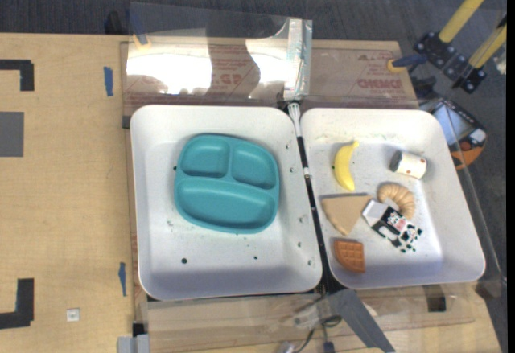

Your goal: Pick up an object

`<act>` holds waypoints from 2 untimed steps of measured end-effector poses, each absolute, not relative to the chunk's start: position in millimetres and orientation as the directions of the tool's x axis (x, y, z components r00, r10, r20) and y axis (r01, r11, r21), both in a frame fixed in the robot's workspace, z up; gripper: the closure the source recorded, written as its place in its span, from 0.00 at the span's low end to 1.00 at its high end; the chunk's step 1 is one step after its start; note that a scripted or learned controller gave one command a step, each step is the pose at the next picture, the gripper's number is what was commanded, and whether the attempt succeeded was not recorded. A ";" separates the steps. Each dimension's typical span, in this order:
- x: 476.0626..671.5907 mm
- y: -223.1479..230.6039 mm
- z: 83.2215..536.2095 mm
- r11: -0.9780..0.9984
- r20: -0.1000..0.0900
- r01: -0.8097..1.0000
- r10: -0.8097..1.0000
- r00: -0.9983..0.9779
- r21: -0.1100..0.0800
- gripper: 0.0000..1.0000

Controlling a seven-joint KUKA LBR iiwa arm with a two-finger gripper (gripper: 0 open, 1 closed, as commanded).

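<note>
The right bin (451, 259) holds several small objects. A yellow banana (345, 165) lies near its left side. A white cylinder with an orange end (409, 165) rests at the back right. A brown croissant (397, 197) sits beside a black-and-white patterned piece (394, 225). A tan wedge (344, 211) lies in the middle, and an orange waffle (349, 254) sits near the front. The left bin (153, 263) holds a teal divided plate (228, 182).
A clear plastic sheet (217, 54) stands behind the left bin. A yellow and black stand (463, 30) rises at the far right. The bench (56, 182) spreads out left of the bins, marked with black and blue tape.
</note>
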State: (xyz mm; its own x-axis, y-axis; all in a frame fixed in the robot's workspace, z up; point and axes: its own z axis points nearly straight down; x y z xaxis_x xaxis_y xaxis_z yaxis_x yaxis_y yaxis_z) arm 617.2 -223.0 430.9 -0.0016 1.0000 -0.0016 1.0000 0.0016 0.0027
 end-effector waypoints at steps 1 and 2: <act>564.4 -223.3 437.8 0.001 -0.002 1.000 1.000 -0.001 0.004 1.00; 497.4 -224.0 437.2 0.000 -0.002 1.000 1.000 0.000 0.003 1.00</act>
